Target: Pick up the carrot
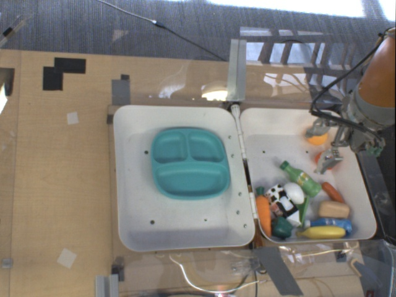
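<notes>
Camera view: approach step judged underway, gripper (331, 155) seen hanging with fingers apart and nothing between them in the right bin (365, 190), well apart from the carrot (263, 214), so a move toward the bin's near-left corner is called for.

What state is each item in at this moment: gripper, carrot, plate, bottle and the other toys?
gripper: above the right bin's upper part, holding nothing visible
carrot: lying along the right bin's left wall, untouched
teal plate: flat in the left bin, compartments bare
green bottle: lying on its side
banana: lying by the near wall
cow toy: resting among the toys
</notes>
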You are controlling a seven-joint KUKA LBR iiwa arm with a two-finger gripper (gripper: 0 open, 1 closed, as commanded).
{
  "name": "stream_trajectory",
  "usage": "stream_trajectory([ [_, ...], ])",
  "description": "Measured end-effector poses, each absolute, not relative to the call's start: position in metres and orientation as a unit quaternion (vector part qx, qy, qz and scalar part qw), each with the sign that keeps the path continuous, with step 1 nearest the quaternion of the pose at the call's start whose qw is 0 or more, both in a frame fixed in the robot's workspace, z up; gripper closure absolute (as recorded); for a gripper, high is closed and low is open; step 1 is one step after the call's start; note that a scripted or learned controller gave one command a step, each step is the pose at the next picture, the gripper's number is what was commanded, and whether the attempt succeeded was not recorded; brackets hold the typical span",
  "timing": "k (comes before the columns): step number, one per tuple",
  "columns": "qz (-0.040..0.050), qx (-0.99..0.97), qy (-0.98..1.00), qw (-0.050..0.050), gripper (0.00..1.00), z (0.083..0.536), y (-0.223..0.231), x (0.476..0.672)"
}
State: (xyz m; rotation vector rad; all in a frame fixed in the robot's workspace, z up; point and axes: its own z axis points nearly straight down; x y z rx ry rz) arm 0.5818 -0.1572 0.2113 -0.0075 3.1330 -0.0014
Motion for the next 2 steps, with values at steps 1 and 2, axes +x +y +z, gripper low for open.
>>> stream_trajectory([
  [1,-0.0013,-0.019,1.0,0.005,0.0,0.204,-0.203,0.637],
  [2,0.0006,0.047,0.999,0.002,0.0,0.121,-0.204,0.67],
])
